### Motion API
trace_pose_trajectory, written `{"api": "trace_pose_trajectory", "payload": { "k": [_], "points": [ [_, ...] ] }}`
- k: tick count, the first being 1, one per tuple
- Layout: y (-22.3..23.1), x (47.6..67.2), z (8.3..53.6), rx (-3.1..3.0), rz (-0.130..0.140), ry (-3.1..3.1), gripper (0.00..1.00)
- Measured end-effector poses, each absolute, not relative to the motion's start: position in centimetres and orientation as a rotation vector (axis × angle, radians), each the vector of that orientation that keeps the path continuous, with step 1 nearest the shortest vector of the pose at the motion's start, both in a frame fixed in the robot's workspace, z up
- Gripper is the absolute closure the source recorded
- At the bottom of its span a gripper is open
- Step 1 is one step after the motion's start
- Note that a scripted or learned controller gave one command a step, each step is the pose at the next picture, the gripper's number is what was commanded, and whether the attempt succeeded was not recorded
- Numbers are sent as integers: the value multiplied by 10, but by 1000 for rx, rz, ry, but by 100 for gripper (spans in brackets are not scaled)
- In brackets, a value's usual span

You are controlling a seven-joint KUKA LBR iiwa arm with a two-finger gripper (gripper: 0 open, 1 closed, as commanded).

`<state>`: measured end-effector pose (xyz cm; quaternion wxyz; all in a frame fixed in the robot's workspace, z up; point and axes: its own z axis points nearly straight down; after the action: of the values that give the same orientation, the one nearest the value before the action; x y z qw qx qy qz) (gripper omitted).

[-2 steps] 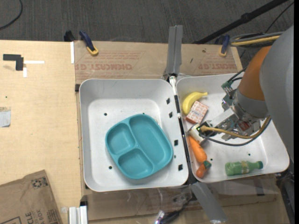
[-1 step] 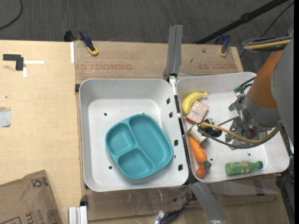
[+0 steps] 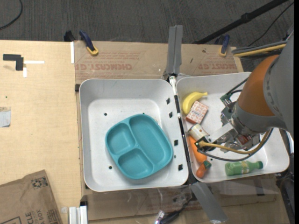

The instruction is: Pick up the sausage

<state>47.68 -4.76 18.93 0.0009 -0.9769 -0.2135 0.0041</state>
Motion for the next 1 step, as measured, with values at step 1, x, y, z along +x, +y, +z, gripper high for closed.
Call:
{"api": "trace_pose_trajectory", "payload": {
  "k": [1],
  "points": [
    [-54, 477, 189, -3124, 12, -333, 0]
  ]
}}
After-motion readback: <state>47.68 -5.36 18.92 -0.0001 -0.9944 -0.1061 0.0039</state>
